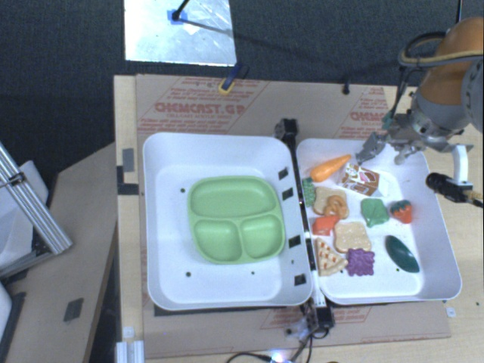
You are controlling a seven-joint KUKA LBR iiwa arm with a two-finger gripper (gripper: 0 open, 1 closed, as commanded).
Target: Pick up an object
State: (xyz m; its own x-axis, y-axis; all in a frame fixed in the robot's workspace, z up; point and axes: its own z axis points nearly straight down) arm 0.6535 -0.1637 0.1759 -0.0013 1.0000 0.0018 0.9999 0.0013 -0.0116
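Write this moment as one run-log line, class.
end effector: above right bin's far edge | nearest: carrot | held: nothing seen | left bin: green tray

Red printed lettering reads "CHEMCAST GP" on the brown paper-masked sheet lying under both bins, at about 11 o'clock in the view. Smaller red lines above and below that wording are too fine to read. The same red print repeats on the sheet at about 2 o'clock, cut off by the arm, and again faintly along its near edge at 6 o'clock, unreadable there.
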